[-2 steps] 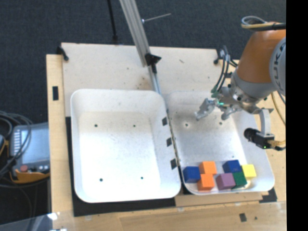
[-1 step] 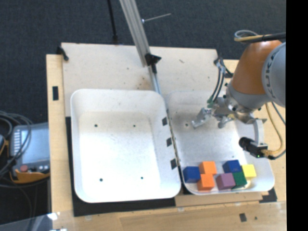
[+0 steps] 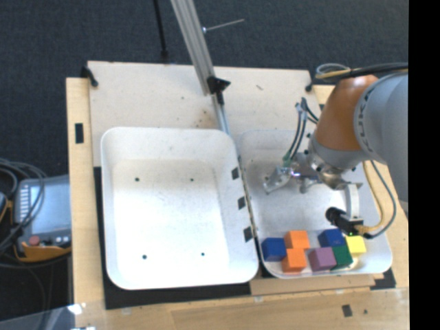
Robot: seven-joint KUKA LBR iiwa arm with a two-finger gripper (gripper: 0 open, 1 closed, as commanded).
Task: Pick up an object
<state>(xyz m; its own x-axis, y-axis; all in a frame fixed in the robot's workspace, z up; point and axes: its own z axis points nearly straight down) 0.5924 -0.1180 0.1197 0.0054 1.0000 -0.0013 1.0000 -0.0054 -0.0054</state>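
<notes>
No readable writing anywhere. The gripper [image 3: 283,179] hangs over the right bin [image 3: 265,146] on the pale wooden surface [image 3: 158,91]; dark carpet surrounds it.

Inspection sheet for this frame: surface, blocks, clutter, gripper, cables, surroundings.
Surface: wooden bench bears the left bin and the right bin.
Job's things: blocks clustered at the right bin's near edge: blue block, orange block, purple block, green block, yellow block, second blue block.
Clutter: nothing seen.
Grippers: gripper over the right bin, away from the blocks.
Cables: cables along the wrist.
Surroundings: aluminium pole, handheld controller left of the bench.
</notes>
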